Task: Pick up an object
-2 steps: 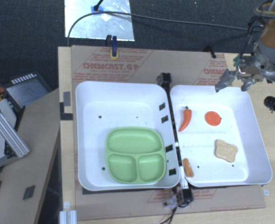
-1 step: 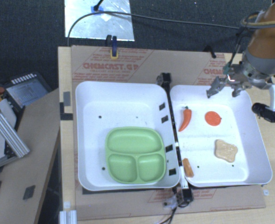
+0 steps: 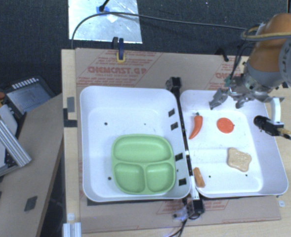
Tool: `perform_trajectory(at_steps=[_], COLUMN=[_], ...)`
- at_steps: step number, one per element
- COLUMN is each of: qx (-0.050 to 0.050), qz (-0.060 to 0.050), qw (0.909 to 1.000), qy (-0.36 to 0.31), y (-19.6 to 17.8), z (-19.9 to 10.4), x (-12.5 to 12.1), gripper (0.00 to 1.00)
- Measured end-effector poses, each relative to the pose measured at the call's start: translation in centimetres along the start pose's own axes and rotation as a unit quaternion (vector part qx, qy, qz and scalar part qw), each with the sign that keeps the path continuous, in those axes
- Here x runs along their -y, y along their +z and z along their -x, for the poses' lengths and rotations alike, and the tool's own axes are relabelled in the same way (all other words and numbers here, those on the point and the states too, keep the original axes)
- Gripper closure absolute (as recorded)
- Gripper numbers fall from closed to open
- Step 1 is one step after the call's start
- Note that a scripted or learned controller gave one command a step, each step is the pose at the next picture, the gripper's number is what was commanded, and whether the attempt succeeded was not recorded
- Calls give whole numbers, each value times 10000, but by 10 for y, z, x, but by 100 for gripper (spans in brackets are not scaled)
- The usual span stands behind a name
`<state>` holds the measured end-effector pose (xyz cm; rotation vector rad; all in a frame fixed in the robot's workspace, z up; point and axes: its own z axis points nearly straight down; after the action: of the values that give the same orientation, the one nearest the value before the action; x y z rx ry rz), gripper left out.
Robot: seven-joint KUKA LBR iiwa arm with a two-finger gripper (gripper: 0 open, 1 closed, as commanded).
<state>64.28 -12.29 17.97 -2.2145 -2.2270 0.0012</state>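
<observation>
Spanning the surface (image 3: 135,68), two white bins sit side by side: the left bin (image 3: 101,107) holds a green divided plate (image 3: 143,163). Above the right bin (image 3: 269,177) hangs the hand (image 3: 228,98), fingers spread apart, gripping nothing. Just below it lie a red disc (image 3: 226,125), a toast piece (image 3: 239,159), and a chilli (image 3: 197,126).

The arm (image 3: 283,48) is showing a grey rounded casing with a broad orange band bulging above its wrist. Thin dark cables are looping beside it, and the gripper (image 3: 229,98) is wearing grey metal.
</observation>
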Motion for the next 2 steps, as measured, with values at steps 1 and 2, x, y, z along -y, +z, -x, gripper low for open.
perform_trajectory(at_steps=[1,2], qx=[0,8], qz=[0,31], qw=[10000,10000], qy=[1,-4], y=[43,29], z=[-5,-4], x=[1,0], gripper=[0,100])
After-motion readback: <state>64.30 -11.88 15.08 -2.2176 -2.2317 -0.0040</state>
